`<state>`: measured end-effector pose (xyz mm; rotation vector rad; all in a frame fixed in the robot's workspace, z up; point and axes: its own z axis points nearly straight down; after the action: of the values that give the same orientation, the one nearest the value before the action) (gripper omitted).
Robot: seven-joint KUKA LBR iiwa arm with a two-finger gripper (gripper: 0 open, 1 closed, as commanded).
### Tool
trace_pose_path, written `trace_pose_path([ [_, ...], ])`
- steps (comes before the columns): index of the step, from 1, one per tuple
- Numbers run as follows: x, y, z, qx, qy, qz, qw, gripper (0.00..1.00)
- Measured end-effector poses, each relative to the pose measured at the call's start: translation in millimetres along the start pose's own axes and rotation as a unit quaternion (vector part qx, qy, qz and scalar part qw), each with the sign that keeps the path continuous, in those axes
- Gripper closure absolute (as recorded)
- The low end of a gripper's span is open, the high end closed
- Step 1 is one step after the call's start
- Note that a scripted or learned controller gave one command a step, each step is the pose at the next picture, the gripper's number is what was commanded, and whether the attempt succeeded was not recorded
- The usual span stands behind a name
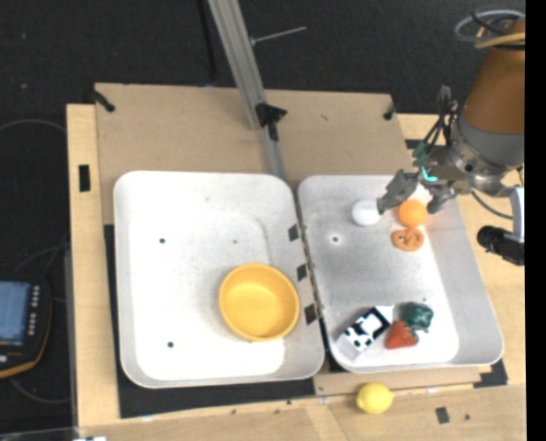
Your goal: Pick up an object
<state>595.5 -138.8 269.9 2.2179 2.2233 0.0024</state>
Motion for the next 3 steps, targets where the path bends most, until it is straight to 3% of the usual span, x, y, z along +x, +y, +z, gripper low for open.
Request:
trace_pose_path([
  [2, -5, -3, 126, 0.004, -0.001, 0.002, 1.0, 0.0],
  [3, -6, -4, 172, 0.002, -0.001, 0.002, 1.0, 0.0],
])
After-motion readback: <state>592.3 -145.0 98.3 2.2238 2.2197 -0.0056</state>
